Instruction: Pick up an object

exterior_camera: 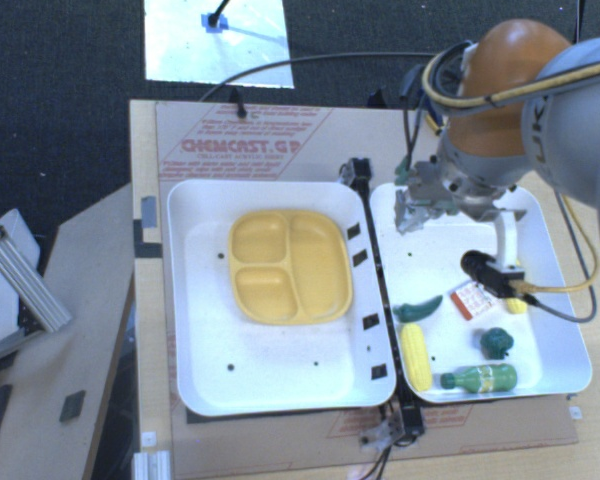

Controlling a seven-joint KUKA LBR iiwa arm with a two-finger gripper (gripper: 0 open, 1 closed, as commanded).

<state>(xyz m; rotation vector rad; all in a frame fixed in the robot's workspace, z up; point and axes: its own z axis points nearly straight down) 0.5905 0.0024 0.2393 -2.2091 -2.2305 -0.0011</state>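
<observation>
Nearest the camera lies a green bottle [478,377], on its side along the near edge of the right bin [552,268].

By size, the left bin [205,373] comes first, carrying a yellow divided plate [285,266] at its middle. The right bin follows, with the gripper [420,211] over bare floor at its far left corner. Whether the gripper is open or closed cannot be made out, and nothing shows in its hold.

The candidates for picking sit in the near half of the right bin:
- a corn cob [414,356] tight against the left wall
- a green pepper [418,309] just beyond the cob
- a red and white packet [472,299] near the middle
- a broccoli floret [496,342] beside the bottle

The main risk is a closure on bare floor, since the gripper stands well apart from every item. The cob hugs the wall, leaving little room on that side. The bottle would likely roll away under an off-centre pinch.
</observation>
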